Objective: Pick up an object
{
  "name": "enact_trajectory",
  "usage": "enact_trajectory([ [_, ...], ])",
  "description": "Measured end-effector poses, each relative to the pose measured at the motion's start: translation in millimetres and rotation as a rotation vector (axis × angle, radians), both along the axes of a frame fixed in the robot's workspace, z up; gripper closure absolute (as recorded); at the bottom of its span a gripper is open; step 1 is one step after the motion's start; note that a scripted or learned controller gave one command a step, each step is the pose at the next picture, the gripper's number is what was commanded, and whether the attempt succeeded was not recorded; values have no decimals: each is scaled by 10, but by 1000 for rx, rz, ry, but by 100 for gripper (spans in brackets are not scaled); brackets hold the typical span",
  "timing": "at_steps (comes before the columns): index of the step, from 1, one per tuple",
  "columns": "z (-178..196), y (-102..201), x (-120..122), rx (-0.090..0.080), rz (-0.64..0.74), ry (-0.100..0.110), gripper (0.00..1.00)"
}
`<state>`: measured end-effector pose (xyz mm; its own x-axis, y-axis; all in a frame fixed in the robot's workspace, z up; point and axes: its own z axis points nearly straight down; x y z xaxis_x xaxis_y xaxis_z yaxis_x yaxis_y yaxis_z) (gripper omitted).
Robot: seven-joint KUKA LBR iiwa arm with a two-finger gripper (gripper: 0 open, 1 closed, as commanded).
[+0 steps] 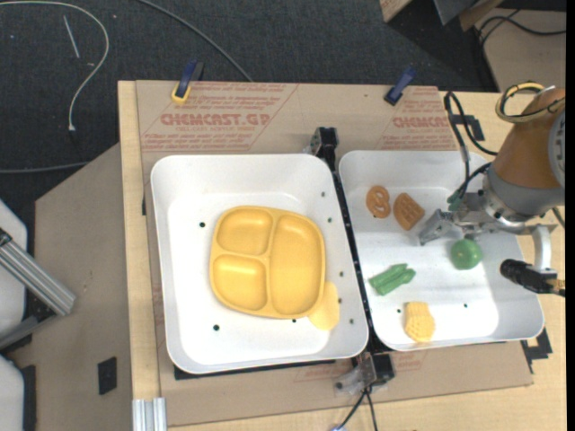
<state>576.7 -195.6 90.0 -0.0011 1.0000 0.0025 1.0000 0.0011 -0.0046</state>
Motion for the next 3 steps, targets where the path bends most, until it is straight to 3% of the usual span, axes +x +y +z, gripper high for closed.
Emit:
enact_trajectory([
  [1, 147, -3, 13, -1, 0, -6, 100],
  [3, 1364, 66, 24, -4, 2, -11, 100],
])
